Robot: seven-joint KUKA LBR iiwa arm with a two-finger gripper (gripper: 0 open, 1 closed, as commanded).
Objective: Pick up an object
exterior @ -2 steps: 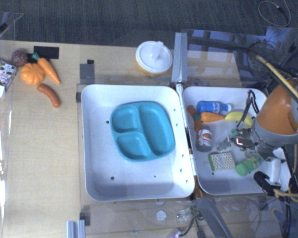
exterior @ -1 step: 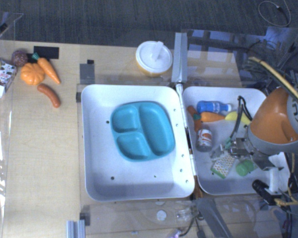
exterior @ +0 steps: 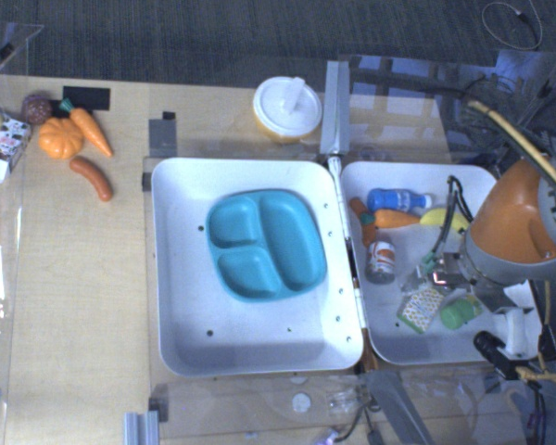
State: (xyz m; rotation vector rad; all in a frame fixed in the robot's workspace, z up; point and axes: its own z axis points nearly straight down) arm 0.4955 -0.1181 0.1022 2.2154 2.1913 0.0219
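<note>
Reaching in from the right, my arm with its orange band (exterior: 514,225) hangs over the right bin (exterior: 389,346). My gripper (exterior: 442,276) sits low over the bin's middle; from this slant I cannot tell how far my jaws stand apart, nor whether anything is between them.

Right bin contents: a blue bottle (exterior: 398,199) lying near the far wall, an orange carrot-like piece (exterior: 396,219) just beside it, a yellow item (exterior: 442,218) partly behind my wrist. A small can (exterior: 381,259) stands left of the gripper. A patterned packet (exterior: 422,311) and a green object (exterior: 458,314) lie just below it, close together.

Left bin (exterior: 181,341): a blue divided plate (exterior: 264,244), centred.
</note>
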